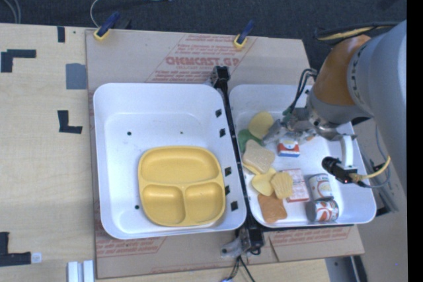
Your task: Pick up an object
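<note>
My gripper is low in the right bin, just above a small red, white and blue carton. Around it lie several play-food pieces: a pale yellow round, a green piece, a cream bread slice, a yellow wedge, a tan cracker, an orange slab, a white packet and a tin can on its side. The arm's wrist covers the fingers.
The left bin holds a yellow three-compartment plate. Both bins sit on cardboard clamped to the bench. The grey arm with its orange band comes in over the right bin's far right side.
</note>
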`<state>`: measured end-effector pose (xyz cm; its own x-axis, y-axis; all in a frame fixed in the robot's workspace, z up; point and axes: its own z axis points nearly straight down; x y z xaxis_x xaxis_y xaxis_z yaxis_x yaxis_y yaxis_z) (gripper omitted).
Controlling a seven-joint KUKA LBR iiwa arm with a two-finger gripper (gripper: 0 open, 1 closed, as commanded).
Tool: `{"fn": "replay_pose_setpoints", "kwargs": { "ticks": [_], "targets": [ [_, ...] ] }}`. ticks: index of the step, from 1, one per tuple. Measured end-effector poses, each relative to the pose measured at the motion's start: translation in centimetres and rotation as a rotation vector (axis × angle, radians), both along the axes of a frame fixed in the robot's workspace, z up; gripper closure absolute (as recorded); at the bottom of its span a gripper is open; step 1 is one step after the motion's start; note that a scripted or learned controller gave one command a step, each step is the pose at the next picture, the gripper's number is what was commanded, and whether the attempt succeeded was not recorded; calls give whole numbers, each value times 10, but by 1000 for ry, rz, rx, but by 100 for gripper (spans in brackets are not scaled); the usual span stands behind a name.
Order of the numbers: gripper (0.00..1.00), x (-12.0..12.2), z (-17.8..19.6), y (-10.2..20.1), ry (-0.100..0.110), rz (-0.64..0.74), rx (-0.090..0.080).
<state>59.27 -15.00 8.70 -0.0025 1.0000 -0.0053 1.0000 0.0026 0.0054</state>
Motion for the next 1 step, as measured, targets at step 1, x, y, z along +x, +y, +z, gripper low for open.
{"fn": "replay_pose_setpoints", "kwargs": {
  "ticks": [1],
  "targets": [
    [100,0,10,-1,-2,-1,-1]
  ]
}}
